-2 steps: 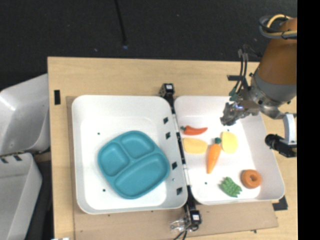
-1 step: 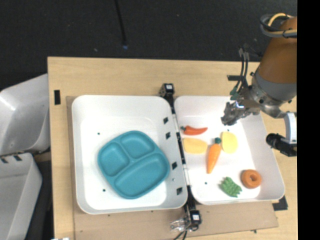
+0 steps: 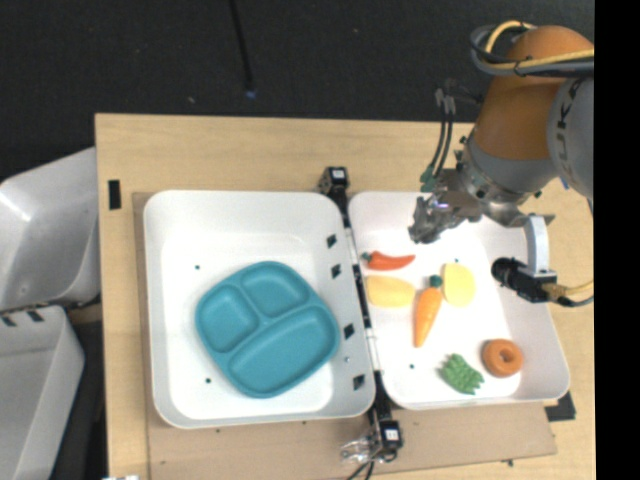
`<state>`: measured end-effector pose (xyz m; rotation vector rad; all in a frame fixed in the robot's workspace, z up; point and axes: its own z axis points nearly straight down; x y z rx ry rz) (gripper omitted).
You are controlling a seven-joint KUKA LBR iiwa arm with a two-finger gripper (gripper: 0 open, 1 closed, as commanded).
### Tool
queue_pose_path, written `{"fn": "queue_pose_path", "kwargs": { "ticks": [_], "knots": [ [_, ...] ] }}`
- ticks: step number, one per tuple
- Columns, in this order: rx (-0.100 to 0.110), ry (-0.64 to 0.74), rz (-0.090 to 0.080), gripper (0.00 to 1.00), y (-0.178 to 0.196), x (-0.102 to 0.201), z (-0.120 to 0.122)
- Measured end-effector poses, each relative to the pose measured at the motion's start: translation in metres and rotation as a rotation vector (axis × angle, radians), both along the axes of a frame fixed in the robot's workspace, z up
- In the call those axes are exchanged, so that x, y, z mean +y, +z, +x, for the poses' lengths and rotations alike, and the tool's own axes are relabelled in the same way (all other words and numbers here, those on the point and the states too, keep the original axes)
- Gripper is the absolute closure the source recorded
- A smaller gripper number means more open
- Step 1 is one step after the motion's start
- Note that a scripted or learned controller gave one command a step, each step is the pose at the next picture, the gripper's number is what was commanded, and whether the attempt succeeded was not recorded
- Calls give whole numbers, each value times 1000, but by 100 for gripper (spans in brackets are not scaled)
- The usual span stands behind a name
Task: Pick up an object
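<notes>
Toys for picking lie loose in my right bin [image 3: 535,363], none of them chosen for me by name, so any will do. Going by size: the bench [image 3: 120,153] carries both bins side by side; the left bin [image 3: 165,228] holds a blue divided plate [image 3: 265,326], lying flat and slightly turned, too broad for me to take easily. My arm [image 3: 525,118] comes in from the right and bends down over the far end of the right bin, which puts my claw [image 3: 430,220] above bare white floor near the far left corner, apart from every toy. From this slant I cannot tell how wide the claw stands, and I see nothing in it. Nearest to it is a red pepper [image 3: 390,261] lying by the bin's left wall, just toward the camera from me. Beyond that sit a yellow piece [image 3: 390,291], a carrot [image 3: 427,315] touching or nearly touching a pale yellow piece [image 3: 459,285], then a doughnut [image 3: 502,358] and a green bit [image 3: 461,374] near the front edge, well apart from me. I judge the pepper the likeliest target; its closeness to the wall could crowd one finger.
</notes>
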<state>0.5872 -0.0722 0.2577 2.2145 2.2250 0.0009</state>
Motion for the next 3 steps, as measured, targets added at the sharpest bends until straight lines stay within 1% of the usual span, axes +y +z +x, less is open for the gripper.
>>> {"fn": "queue_pose_path", "kwargs": {
  "ticks": [1,2,3],
  "knots": [
    [-1,3,2,100,3,56,22],
    [1,1,1,100,-13,101,38],
    [-1,2,3,100,-5,150,62]
  ]
}}
